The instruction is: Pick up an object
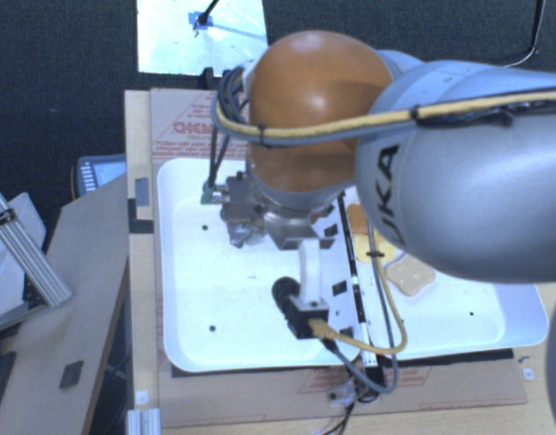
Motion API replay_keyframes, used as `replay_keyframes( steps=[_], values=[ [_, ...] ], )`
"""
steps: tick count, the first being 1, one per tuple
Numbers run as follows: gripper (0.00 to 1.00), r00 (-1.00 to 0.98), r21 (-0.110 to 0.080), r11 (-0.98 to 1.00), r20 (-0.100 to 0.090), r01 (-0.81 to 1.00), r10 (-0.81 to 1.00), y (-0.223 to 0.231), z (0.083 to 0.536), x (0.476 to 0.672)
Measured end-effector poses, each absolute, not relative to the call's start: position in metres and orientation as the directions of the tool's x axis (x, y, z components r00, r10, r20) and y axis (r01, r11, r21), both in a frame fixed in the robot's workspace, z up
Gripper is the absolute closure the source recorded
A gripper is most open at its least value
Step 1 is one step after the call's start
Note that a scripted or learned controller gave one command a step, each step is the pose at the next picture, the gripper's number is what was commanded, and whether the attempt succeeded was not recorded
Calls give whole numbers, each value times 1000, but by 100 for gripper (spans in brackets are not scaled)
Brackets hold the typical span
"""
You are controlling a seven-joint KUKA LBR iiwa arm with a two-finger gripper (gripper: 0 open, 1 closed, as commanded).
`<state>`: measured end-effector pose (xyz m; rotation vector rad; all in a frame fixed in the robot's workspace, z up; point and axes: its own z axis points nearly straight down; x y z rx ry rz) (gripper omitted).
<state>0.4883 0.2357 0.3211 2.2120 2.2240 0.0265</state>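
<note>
The arm's orange band and grey wrist cover the middle of the view, hanging over the left bin (pixel 195 326). My gripper (pixel 241 232) shows as a grey metal block low over that bin's upper middle, with the wrist covering most of it. A pale tan, sponge-like object (pixel 410 277) lies in the right bin (pixel 477 326) near the divider. A small orange object (pixel 357 216) peeks out just above it, half hidden by the arm. No object shows between the gripper's parts.
A cardboard sheet (pixel 183 125) lies under the bins. A wooden board (pixel 79 279) and an aluminium rail (pixel 24 252) sit to the left. A white paper sheet (pixel 201 21) lies at the back. A few dark specks dot the left bin floor.
</note>
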Motion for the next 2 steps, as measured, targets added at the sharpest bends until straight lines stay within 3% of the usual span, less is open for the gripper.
replay_keyframes(
  steps=[1, 2],
  values=[
    [100, -1, -14, 1, -6, 1000, 1000, 233, 175, 483],
    [100, -4, 10, 4, 6, 1000, 1000, 235, 282, 488]
  ],
)
